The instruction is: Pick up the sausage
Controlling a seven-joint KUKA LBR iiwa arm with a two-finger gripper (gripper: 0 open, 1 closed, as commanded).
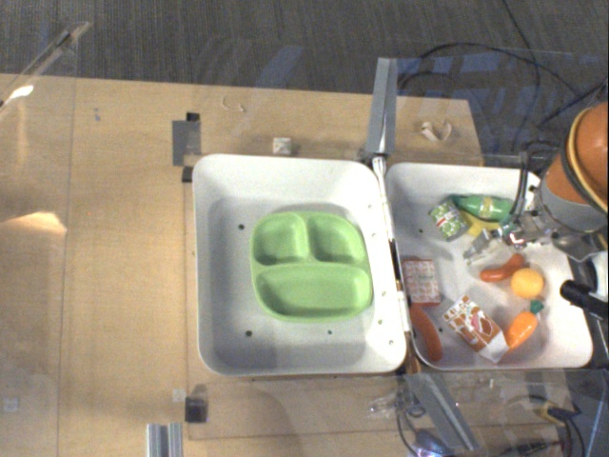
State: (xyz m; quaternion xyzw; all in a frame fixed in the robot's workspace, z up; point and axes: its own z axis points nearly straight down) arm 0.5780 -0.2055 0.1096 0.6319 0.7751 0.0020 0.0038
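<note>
In the right bin (571, 350), a short orange-red sausage (500, 272) lies near the middle, beside an orange ball (526, 282). A second, longer reddish sausage (425, 332) rests along the bin's left wall near the front. My gripper (495, 242) hangs low over the bin, just above and behind the short sausage, with its metal tip pointing left. Nothing visibly hangs from it. The grey arm with its orange band (592, 155) comes in from the right edge.
The right bin also holds a green item (485, 205), a small green-and-white carton (445, 219), a pink packet (421, 281), a red-and-white carton (473, 327) and a carrot (521, 329). The left bin (219, 255) holds a green divided plate (311, 265).
</note>
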